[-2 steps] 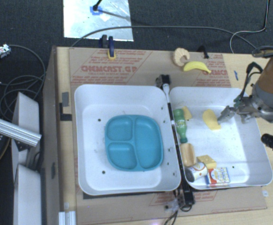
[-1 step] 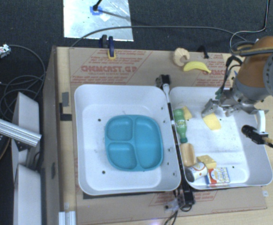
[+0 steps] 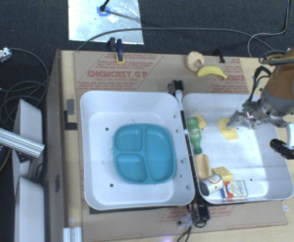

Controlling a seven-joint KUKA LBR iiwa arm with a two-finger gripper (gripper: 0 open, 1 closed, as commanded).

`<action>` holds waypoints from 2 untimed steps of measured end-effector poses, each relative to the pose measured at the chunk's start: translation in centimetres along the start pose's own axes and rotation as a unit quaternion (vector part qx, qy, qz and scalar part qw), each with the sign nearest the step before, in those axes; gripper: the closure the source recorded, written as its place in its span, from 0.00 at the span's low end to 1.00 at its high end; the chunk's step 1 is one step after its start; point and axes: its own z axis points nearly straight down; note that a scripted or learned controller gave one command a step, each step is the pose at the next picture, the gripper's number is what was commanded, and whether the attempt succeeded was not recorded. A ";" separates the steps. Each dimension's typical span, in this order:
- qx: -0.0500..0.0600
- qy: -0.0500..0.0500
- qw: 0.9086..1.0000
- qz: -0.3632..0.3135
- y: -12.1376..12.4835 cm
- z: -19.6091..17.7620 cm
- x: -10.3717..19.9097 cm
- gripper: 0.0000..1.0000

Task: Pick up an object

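Fig. 1: approach step. Your pincer (image 3: pixel 236 120) hangs in the right bin (image 3: pixel 268 193), tips just above the yellow piece (image 3: pixel 228 129); opening can't be told, nothing visibly held. Next: lower w/ care, centre on it, close.

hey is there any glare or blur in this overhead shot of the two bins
Camera view: bright glare on the silvery sheet at the top; the right bin's white floor looks washed out near its front; the hand is slightly soft; the blue tray is evenly lit.
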 end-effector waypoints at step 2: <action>0.000 0.000 1.000 -0.001 0.7 -5.4 3.2 0.00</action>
